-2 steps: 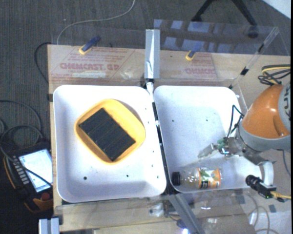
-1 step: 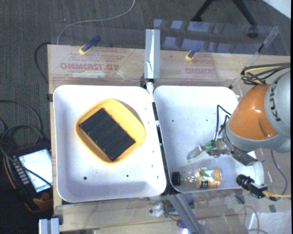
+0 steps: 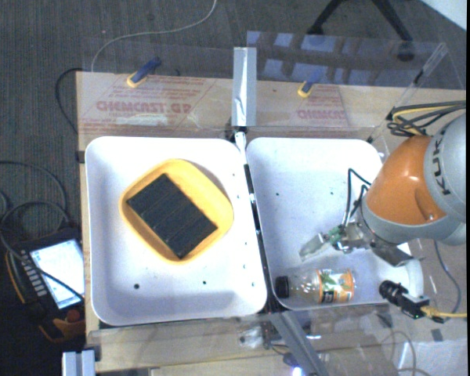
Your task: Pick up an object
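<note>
Arm (image 3: 411, 182): grey, with its orange band, it reached in from the right and hung over the right bin's near right part.
Gripper (image 3: 319, 244): it sat low over the right bin (image 3: 298, 178), pointing left toward the bin's middle; one pale finger (image 3: 313, 245) showed as a slanted sliver.
Jaw state: could not be told, since the wrist covered most of the fingers; nothing was visibly held between them.
Bottle (image 3: 317, 285): a small clear plastic bottle with a dark cap and an orange-and-green label lay on its side just below the jaws, against the right bin's near wall, cap pointing left. It looked apart from the finger.
Left bin (image 3: 110, 288): well to the left of the jaws, beyond the divider between the bins.
Yellow dish (image 3: 215, 190): it lay in the left bin, far left of the jaws, tilted.
Dark ridged block (image 3: 172, 215): it rested inside the yellow dish, turned diagonally.
</note>
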You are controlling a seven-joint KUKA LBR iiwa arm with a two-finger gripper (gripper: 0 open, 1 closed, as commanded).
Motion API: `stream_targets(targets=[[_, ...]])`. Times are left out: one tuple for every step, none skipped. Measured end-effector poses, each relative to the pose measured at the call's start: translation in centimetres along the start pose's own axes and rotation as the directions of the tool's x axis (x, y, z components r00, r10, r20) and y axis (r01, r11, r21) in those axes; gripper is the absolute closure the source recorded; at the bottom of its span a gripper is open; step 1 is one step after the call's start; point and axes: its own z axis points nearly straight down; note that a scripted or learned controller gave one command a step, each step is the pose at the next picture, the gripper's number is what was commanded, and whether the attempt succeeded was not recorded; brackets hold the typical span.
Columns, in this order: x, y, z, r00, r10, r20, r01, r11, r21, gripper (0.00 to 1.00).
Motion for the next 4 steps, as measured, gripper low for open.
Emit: stream_targets(targets=[[-2.1, -0.2, 0.1, 0.957, 0.29, -0.009, -0.29, 0.957, 0.005, 0.0], [-2.1, -0.3, 0.0, 0.994, 0.107, -0.001, -0.107, 0.994, 0.001, 0.0], [-6.8, 1.8, 0.1, 0.98, 0.198, -0.018, -0.198, 0.98, 0.014, 0.0], [-4.0, -1.1, -4.8, 0.998, -0.057, -0.013, 0.057, 0.998, 0.019, 0.0]])
